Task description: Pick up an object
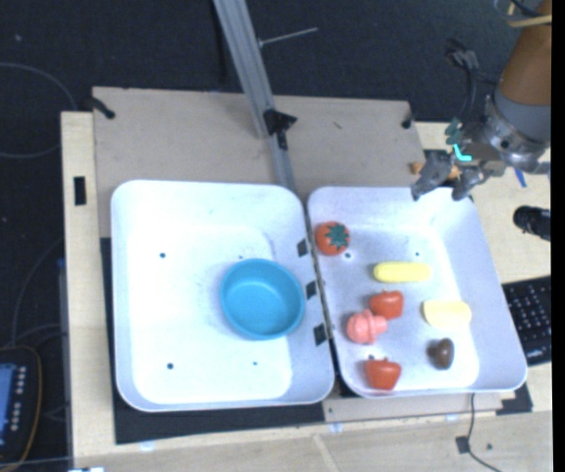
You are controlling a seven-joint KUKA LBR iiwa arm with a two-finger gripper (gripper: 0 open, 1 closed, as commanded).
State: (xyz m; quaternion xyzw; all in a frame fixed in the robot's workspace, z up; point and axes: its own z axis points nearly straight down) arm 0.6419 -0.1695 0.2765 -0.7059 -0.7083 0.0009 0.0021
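The right bin (361, 209) holds several toy foods: a red tomato (332, 237) at its left edge, a yellow banana-like piece (401, 272), a red piece (387, 305), a pink piece (365, 327), a pale yellow block (446, 312), a dark brown piece (441, 353) and a red strawberry-like piece (381, 373). My gripper (441, 181) hangs over the bin's far right corner, well apart from all of them. Its dark fingers stand spread with nothing between them.
A blue bowl (260, 298) sits in the left bin (164, 224). A slanted metal pole (253, 77) rises behind the two bins. A black keyboard (528, 313) lies to the right of the right bin.
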